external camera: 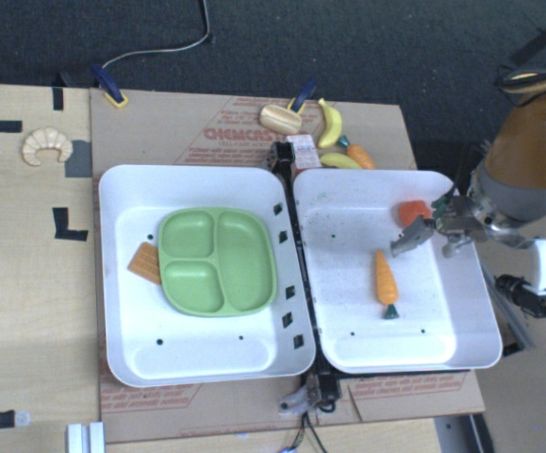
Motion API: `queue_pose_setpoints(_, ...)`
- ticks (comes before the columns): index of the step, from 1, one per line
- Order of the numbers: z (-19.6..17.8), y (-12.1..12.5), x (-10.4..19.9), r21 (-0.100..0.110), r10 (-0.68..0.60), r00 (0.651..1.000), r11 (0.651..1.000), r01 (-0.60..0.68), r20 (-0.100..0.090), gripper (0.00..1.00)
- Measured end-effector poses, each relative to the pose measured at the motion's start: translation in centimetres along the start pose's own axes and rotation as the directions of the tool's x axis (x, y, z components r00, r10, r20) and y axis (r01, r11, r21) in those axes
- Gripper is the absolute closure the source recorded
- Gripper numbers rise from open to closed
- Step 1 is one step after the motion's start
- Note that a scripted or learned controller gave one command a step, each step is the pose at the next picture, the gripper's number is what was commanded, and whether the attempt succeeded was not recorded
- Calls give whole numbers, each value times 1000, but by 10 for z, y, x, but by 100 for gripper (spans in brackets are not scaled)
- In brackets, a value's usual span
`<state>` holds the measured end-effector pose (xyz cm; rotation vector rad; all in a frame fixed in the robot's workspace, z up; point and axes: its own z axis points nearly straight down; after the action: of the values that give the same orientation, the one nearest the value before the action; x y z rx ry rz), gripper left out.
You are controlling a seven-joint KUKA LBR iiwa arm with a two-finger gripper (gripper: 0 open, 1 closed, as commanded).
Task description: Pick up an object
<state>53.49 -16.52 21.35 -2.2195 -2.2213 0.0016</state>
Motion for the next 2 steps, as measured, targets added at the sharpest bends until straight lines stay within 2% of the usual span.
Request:
queue_pose_setpoints(1, 127, 8, 20, -5, -1, 1000, 1000, 1, 0, 0)
queue_pose_setpoints(2, 117, 8, 18, -8, 0, 1000, 1000, 0, 5, 100)
